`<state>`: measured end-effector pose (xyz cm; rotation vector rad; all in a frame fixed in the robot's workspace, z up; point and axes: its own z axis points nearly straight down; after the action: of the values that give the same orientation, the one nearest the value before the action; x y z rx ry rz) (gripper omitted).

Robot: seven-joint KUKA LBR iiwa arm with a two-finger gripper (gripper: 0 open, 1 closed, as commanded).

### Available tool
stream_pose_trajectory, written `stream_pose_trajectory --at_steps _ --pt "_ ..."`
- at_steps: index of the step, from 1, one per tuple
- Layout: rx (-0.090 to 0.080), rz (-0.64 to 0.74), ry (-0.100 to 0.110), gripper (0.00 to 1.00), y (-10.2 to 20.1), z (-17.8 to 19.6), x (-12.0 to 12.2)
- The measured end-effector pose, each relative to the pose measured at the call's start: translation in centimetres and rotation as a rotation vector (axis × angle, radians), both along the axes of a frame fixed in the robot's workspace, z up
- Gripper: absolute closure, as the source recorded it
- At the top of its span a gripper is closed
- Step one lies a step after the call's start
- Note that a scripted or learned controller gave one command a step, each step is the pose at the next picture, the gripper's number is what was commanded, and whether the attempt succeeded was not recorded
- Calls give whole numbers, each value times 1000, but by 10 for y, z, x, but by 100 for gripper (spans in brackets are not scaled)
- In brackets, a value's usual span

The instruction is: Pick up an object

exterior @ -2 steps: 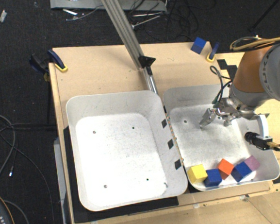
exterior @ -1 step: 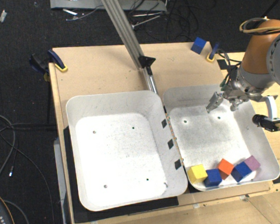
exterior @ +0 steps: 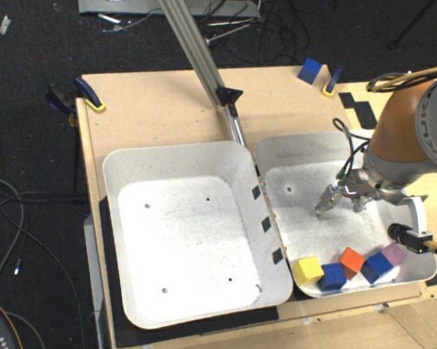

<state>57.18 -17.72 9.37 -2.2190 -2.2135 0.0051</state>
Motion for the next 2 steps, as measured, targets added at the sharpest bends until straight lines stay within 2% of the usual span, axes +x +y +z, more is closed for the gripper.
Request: stream_pose_trajectory --at_steps 2 --pt "-2 6 -7 0 77 2 -65"
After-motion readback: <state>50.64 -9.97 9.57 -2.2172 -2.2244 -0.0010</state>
